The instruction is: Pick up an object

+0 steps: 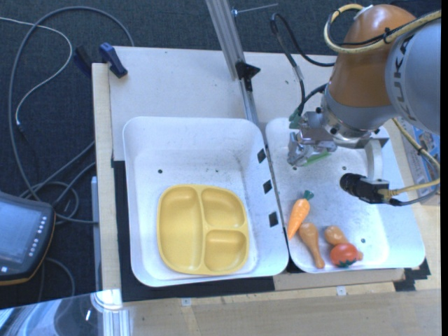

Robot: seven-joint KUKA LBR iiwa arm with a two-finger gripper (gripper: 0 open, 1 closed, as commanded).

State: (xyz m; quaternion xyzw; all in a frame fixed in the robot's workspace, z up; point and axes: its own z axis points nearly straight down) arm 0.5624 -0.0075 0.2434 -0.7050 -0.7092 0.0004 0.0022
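1. Orange toy carrot with a green top lies in the right white bin, near its left wall.
2. It sits below the metal claw in the camera view, a little apart, with bare bin floor between.
3. Its long side runs from green top, nearest the claw, down-left to the tip.
4. I cannot tell the state of the claw.

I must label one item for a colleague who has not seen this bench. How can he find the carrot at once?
Look in the right bin, at its near left corner beside the divider. The carrot lies there, orange with a small green top. Its neighbours are a tan, club-shaped piece and a red tomato; only the carrot is bright orange and pointed.
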